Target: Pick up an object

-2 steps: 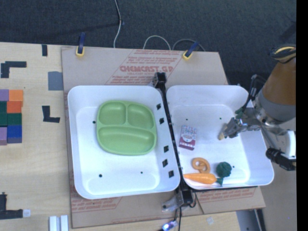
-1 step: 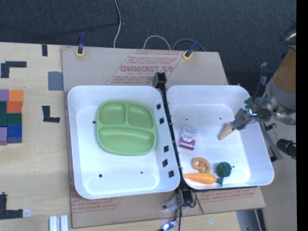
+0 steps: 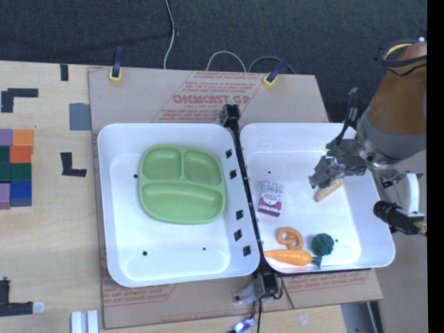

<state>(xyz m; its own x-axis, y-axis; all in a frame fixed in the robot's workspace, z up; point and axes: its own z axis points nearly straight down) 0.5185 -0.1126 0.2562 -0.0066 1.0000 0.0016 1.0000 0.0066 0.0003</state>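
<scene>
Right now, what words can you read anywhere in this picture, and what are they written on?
"CHEMCAST GP": red letters on the brown cardboard sheet under the bins; the smaller red lines around it are too blurred to read.
Small red and white packet in the right bin: it has printing, but too small to read.
Nothing readable on the green divided plate.

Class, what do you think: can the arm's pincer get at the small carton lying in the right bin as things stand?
Probably yes. The carton lies apart from the other items, nothing covers it, and the pincer hangs nearby over the same bin.
</scene>
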